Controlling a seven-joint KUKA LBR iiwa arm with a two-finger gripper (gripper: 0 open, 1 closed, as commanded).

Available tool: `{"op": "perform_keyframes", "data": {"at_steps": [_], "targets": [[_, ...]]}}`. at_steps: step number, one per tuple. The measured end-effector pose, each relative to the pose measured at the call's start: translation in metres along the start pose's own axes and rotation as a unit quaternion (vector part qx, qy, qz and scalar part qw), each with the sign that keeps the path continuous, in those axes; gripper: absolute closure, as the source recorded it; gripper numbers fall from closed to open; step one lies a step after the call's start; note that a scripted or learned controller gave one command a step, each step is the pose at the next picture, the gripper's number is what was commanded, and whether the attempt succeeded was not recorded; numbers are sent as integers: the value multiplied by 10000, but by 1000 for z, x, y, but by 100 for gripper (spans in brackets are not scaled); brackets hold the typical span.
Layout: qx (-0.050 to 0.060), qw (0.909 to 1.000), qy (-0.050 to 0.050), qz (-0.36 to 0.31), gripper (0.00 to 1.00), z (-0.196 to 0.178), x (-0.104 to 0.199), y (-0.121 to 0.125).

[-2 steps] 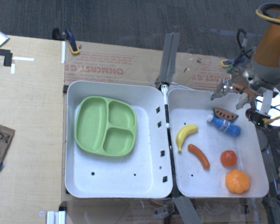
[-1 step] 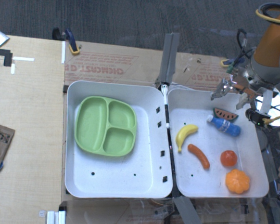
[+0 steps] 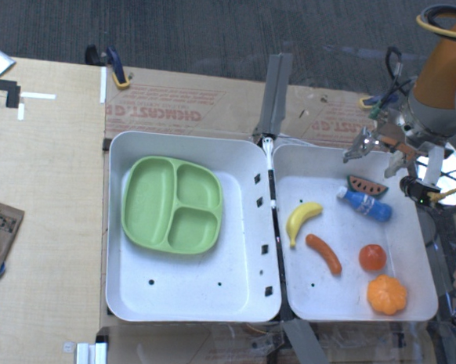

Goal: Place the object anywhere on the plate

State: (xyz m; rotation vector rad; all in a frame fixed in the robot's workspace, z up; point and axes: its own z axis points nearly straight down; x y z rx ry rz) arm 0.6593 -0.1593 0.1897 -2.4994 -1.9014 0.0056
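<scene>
Fig.: Arm w/ gripper (image 3: pixel 380 146) above the right bin's (image 3: pixel 301 297) far rim, approx. 1 o'clock in view; fingers spread apart, nothing btw. them.

Green 3-compartment plate (image 3: pixel 173 205) lies in left bin (image 3: pixel 180 295), toward 10 o'clock of that bin. Right bin holds: watermelon slice (image 3: pixel 367 185) touching blue bottle (image 3: pixel 365 204) at 1 o'clock; banana (image 3: pixel 302 220) near centre-left; sausage (image 3: pixel 324 253) just below banana; tomato (image 3: pixel 372 257) and orange (image 3: pixel 386 295) at 4–5 o'clock. Both bins rest on wooden surface (image 3: pixel 41 155).
</scene>
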Motion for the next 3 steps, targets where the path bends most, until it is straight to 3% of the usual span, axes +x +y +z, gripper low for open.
{"op": "perform_keyframes", "data": {"at_steps": [3], "targets": [[0, 10000, 0, 0, 0, 0, 0, 0]]}}
